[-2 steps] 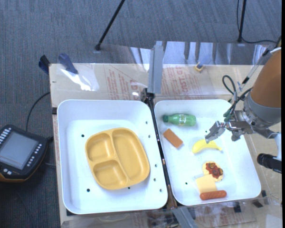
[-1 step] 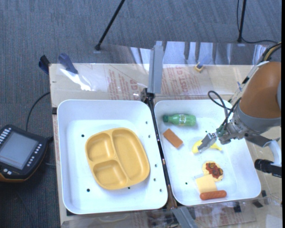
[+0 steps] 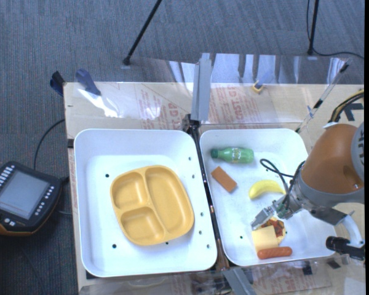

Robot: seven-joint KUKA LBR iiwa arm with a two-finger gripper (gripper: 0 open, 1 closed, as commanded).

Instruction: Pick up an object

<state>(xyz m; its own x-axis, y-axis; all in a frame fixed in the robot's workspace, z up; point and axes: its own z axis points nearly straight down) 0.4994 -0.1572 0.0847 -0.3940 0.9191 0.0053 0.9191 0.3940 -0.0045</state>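
Low in the right white plastic bin (image 3: 295, 143), the gripper (image 3: 265, 217) hangs just over a yellow block of toy cheese (image 3: 267, 237), poised for a grab; how wide it stands I cannot tell. A red toy sausage (image 3: 274, 252) lies beside, a yellow banana (image 3: 265, 188) farther off.

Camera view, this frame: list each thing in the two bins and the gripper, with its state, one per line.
Yellow divided plate: flat in the left bin, right side up.
Green bottle: lying on its side, right bin.
Brown block: lying flat, untouched.
Banana: lying free beside the arm.
Yellow cheese wedge: resting under the gripper.
Hot dog: lying at the bin's near edge.
Gripper: low over the cheese wedge.
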